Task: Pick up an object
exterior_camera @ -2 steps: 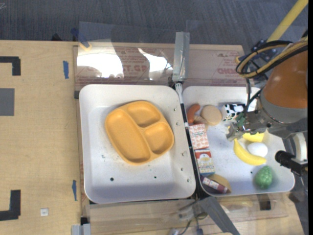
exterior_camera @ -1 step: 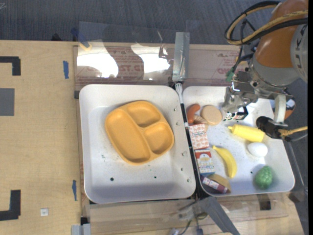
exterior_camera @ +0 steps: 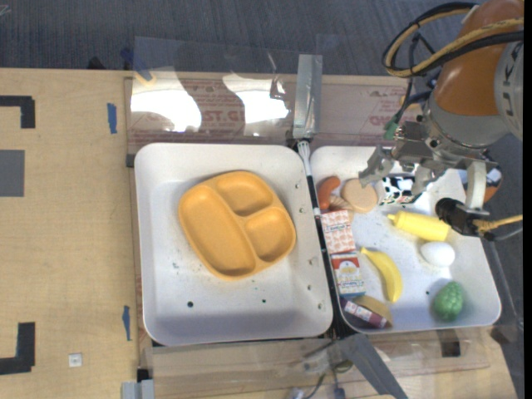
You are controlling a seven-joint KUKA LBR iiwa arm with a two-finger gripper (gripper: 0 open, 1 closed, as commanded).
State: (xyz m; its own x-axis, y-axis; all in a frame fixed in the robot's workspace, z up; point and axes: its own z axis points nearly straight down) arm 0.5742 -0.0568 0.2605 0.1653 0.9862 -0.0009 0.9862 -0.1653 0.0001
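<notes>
One banana, yellow, lying mid-bin in the right bin between the small cartons and the egg — likely light, slightly soft, best pinched across its middle — gripper poised near the bin's far end, jaw state not discernible.

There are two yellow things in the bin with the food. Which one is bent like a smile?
The banana, lying in the middle of the right bin. It curves, while the yellow bottle above it is straight with a pointed tip.
</notes>
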